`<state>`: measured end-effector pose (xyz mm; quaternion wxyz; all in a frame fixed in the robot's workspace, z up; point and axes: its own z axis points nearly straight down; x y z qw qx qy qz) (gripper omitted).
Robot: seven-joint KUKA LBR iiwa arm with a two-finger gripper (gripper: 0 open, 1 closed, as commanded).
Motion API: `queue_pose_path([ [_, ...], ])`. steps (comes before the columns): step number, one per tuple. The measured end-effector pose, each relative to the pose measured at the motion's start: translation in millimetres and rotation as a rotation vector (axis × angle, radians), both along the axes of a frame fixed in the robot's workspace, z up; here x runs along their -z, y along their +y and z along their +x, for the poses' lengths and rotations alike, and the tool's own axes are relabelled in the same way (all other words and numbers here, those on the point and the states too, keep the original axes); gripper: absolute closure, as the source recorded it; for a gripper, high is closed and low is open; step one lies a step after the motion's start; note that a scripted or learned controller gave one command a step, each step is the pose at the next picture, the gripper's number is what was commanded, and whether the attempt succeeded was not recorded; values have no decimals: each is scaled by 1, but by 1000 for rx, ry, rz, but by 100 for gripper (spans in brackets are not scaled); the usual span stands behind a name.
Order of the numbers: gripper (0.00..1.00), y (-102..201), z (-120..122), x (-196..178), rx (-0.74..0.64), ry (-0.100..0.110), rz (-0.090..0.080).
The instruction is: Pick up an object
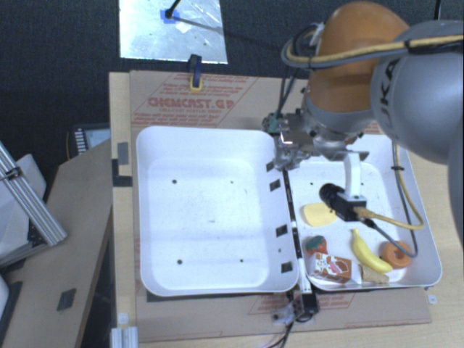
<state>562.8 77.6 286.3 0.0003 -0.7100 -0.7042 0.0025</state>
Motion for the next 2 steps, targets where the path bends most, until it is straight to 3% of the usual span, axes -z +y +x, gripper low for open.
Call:
queue_pose_path([
  [1, 100, 6, 1, -15, -14, -7, 3],
  [2, 100, 40, 48, 79, -14, -4, 4],
])
